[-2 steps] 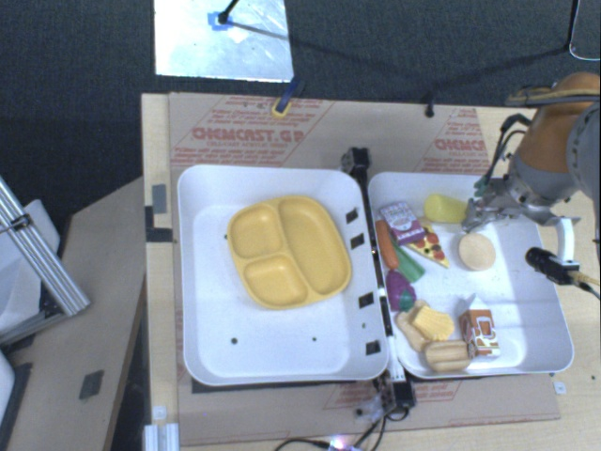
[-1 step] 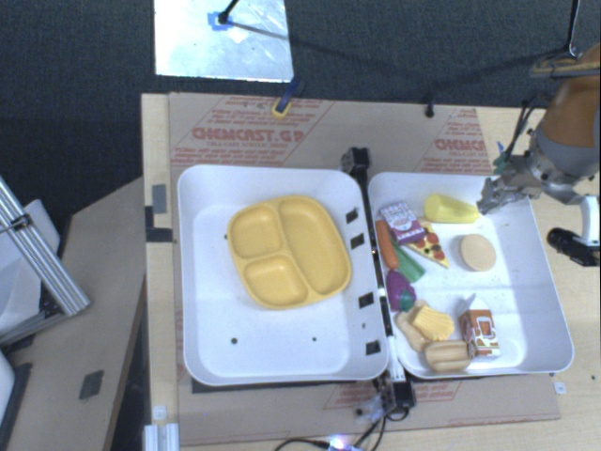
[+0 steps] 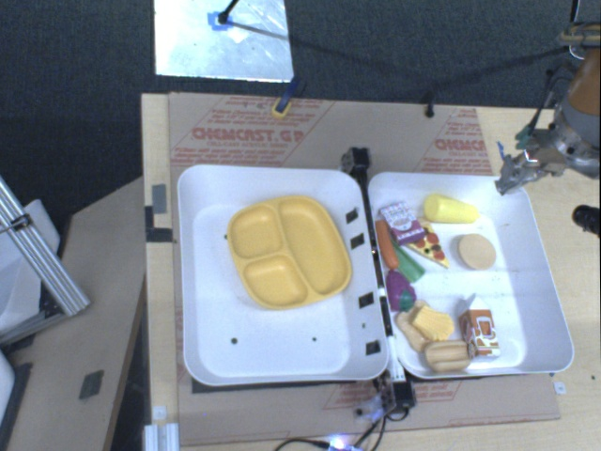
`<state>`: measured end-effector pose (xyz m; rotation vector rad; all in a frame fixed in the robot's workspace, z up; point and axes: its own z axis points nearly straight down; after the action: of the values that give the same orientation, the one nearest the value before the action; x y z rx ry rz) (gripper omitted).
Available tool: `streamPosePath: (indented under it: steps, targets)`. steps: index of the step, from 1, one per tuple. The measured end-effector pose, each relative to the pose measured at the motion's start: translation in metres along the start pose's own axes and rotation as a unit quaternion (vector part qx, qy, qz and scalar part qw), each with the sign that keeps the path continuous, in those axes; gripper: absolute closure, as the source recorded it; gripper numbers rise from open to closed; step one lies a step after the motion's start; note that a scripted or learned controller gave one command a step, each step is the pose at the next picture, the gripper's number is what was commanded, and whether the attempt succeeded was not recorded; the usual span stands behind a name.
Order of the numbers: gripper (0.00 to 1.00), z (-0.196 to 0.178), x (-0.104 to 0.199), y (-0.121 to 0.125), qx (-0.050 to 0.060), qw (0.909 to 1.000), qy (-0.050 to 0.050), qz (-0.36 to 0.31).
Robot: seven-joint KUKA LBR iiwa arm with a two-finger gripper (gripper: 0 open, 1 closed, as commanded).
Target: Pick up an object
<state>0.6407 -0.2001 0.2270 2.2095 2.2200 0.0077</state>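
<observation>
The right bin (image 3: 547,280) holds several toy foods: a yellow lemon-like piece (image 3: 450,209), a round tan cookie (image 3: 476,251), a pizza slice (image 3: 424,243), a carrot (image 3: 386,244), a pink-and-white carton (image 3: 398,217), a purple eggplant (image 3: 401,292), a yellow ridged piece (image 3: 432,322), a bun (image 3: 446,353) and an orange carton (image 3: 481,333). My gripper (image 3: 516,170) hangs above the bin's far right corner, apart from all of them. The lemon-like piece lies nearest, to its lower left.
A yellow divided plate (image 3: 286,250) lies in the left bin (image 3: 192,280). A black divider with clips (image 3: 368,252) runs between the bins. Both bins rest on a cardboard sheet (image 3: 244,130). A metal frame (image 3: 38,252) stands at far left, and a shiny panel (image 3: 225,26) lies behind.
</observation>
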Motion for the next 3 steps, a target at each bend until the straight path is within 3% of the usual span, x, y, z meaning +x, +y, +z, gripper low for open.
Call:
streamPosePath:
  steps: [1,3]
  targets:
    - [1.0,0.002,0.0,0.001,0.003,1.0,0.001,0.0]
    - [1.0,0.006,0.108,-0.019,0.005,1.0,0.003,-0.002]
